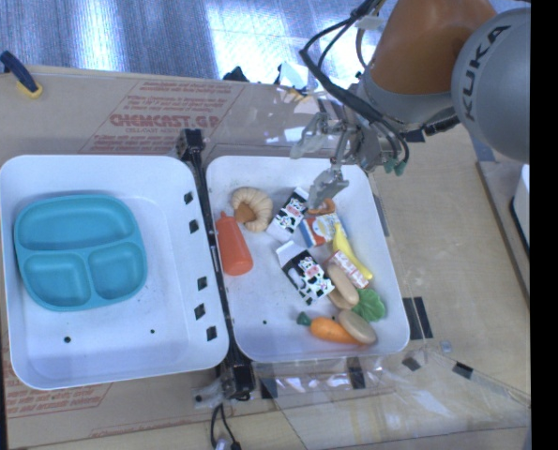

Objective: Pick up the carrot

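The carrot (331,330), orange with a small green top at its left end, lies flat near the front edge of the right bin (260,336). A tan, rounded food piece (357,326) presses against its right end. My gripper (324,193) hangs over the back of the same bin, above a black-and-white milk carton (290,216) and a small orange-and-white item (322,223). It is well behind the carrot and apart from it. Nothing of the carrot is hidden.
The right bin also holds a croissant (250,206), an orange-red bottle (233,246), a second milk carton (307,277), a yellow banana (350,257), a bun (342,286) and a green piece (371,304). A blue divided plate (77,251) sits in the left bin (35,354).
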`<state>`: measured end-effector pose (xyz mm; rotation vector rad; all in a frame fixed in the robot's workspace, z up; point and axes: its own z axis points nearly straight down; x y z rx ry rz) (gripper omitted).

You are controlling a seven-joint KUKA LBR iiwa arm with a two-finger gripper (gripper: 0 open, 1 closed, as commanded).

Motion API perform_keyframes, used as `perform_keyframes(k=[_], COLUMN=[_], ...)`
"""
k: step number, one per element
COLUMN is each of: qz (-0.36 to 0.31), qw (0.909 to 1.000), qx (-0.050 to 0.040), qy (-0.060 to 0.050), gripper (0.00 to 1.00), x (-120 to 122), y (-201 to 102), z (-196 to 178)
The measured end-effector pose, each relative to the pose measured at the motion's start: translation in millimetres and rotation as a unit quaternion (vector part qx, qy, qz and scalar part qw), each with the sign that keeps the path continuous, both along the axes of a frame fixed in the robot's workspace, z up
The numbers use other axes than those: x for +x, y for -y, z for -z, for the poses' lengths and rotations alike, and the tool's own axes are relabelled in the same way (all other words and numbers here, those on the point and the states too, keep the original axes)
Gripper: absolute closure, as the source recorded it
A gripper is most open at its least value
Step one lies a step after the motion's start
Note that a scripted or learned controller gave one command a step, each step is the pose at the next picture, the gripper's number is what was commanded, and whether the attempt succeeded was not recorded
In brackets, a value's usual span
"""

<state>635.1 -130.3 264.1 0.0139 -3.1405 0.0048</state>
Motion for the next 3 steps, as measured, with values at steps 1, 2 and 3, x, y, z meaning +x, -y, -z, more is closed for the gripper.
perform_keyframes(k=[1,2,3], qz=[-0.013,-0.091,-0.158], qw=[0.9999,0.9958,0.9874], qx=[0.0000,0.0045,0.0036], qy=[0.000,-0.005,-0.001], gripper=[0.00,0.00,0.00], x=[-97.4,-142.3,-152.1], y=[69.5,42.5,70.0], z=[-0.3,138.9,173.7])
